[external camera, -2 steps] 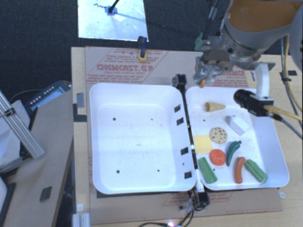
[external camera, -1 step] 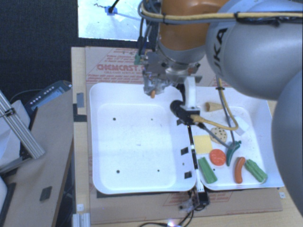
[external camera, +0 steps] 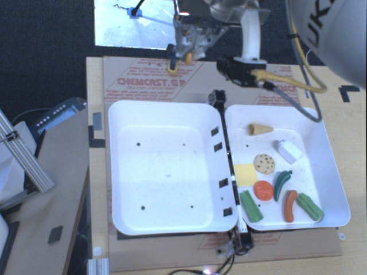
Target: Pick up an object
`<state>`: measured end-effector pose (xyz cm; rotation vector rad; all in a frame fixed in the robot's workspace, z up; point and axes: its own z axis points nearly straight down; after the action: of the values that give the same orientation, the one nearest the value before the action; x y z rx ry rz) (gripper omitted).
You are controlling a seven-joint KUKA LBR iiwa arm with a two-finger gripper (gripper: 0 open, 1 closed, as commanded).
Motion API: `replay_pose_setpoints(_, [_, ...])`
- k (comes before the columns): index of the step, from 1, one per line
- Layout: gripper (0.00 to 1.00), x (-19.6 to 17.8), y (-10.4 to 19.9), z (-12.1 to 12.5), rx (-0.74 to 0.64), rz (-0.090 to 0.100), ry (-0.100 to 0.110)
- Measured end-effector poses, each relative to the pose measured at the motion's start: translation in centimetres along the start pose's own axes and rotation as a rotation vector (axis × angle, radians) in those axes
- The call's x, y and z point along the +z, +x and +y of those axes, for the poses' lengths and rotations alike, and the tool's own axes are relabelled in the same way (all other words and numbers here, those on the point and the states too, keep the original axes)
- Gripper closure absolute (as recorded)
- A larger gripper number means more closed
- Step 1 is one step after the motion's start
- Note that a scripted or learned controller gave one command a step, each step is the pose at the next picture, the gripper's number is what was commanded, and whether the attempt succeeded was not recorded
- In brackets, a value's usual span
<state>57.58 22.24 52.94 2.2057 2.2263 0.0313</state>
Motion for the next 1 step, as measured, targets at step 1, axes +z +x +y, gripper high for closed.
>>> replay_pose_setpoints(1, [1.0,12.02,1.11,2.84,0.008,-0.012,0.028])
